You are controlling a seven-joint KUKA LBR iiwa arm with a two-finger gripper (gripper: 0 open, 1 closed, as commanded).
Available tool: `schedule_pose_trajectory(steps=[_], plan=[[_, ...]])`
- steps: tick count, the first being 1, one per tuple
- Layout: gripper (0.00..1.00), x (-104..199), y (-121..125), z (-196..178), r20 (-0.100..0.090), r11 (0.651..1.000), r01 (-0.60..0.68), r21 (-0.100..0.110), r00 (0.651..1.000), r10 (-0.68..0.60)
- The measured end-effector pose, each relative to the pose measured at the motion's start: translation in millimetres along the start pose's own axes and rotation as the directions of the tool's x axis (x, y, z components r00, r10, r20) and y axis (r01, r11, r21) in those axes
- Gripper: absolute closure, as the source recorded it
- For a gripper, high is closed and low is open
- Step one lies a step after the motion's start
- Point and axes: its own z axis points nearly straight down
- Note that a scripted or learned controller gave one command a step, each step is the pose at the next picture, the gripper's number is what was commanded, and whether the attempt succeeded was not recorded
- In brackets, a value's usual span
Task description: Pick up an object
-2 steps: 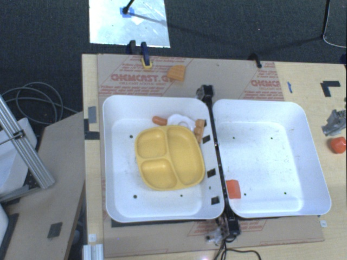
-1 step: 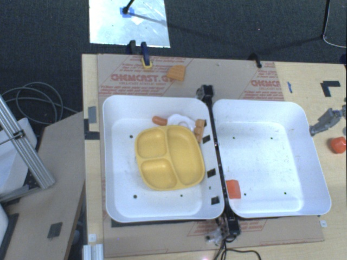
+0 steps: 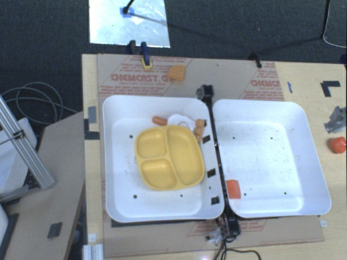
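The things to pick lie in the two bins. In the left bin [image 3: 116, 145] sits a big yellow plate [image 3: 169, 157], with a small orange stick [image 3: 159, 121] and a little brown block [image 3: 199, 127] just beside its top edge. In the right bin [image 3: 303, 161] a red block [image 3: 232, 188] lies close to the near left corner.

A grey metal bit at the right edge may be the gripper [image 3: 336, 119], but it is cut off. I cannot tell if it is clenched or let go.

What could go wrong? The plate is wide and flat, so a grab could slip off it. The red block hugs the wall, so the gripper could bump the bin. The stick could roll away.

The brown sheet [image 3: 135, 79] under the bins says "CHEMCAST" in red letters, on the left and again on the right.
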Motion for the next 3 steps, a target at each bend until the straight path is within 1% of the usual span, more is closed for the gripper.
schedule_pose_trajectory(steps=[1,2,3], plan=[[0.0,-0.1,-0.1,0.2,0.0,1.0,0.0,0.001,1.0,0.0],[1.0,-0.3,1.0,-11.2,0.002,1.0,0.004,-0.004,1.0,-0.004],[0.0,-0.4,0.9,-10.8,0.002,1.0,0.004,-0.003,1.0,-0.004]])
